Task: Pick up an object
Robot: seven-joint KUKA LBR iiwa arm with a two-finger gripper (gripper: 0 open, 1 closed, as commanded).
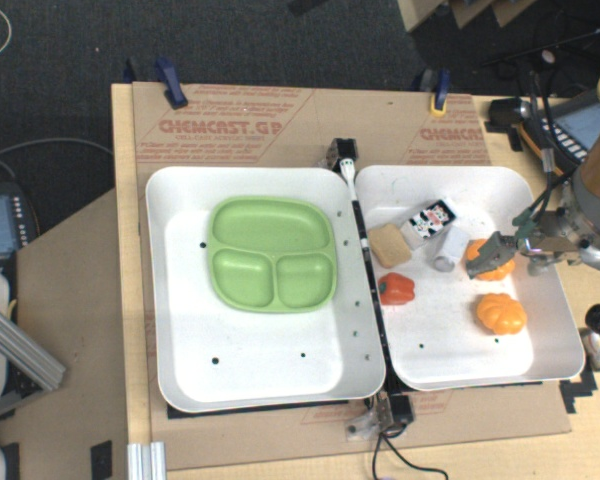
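Camera view shows the gripper [496, 255] low over the right bin [460, 363], reaching in from the right edge; its dark fingers sit on top of an orange object [483, 265], and whether they are spread wide, narrowed, or actually clamped on it cannot be told from this angle. That orange piece lies directly under the fingertips, partly covered by them. Just below the gripper, toward the near edge of the bin, rests one orange pumpkin-shaped toy [501, 313], apart from the fingers. Just to the gripper's left stands one small grey cylinder [446, 254], and beyond it, up and to the left, one black-and-white patterned item [429, 219]. Further left lies one tan block [389, 245], and below that one red pepper-like toy [397, 288], near the bin's left wall. That makes six loose things in the right bin, two of them orange.

Well to the left of the gripper, across the seam between the two bins, the left bin [180, 358] holds one green divided plate [273, 253] with three compartments, lying flat in its upper half. Both bins sit on a brown board [280, 118], with two clamps at its far edge.
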